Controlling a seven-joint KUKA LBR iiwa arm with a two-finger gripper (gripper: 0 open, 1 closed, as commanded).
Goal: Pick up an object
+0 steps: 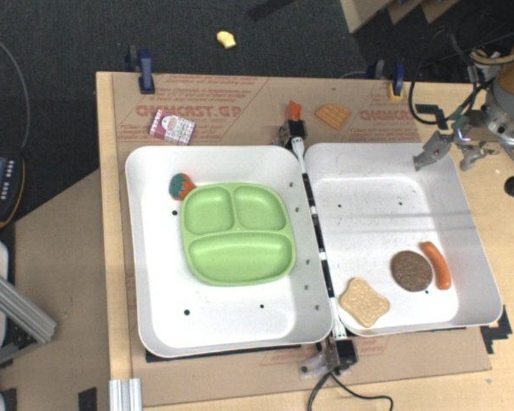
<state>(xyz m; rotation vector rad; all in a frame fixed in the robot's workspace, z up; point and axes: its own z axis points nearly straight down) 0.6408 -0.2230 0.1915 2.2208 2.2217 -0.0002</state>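
Two white bins sit side by side on a brown board: the left bin (pixel 154 306) and the right bin (pixel 368 195). The left bin holds a green divided plate (pixel 237 234), lying flat near its middle, with a small red and teal toy (pixel 181 186) touching the plate's upper left corner. The arm (pixel 505 114) reaches in at the right edge, and its gripper (pixel 452 152) hovers over the right bin's upper right corner; its two fingers are spread apart with nothing between them. In the right bin's lower right part lie a round brown patty (pixel 411 271), an orange sausage (pixel 437 264) just beside it on the right, and a slice of toast (pixel 363 302) at the lower left rim. On the board above the bins rest a cracker (pixel 331 116) and a small pink packet (pixel 171 126).
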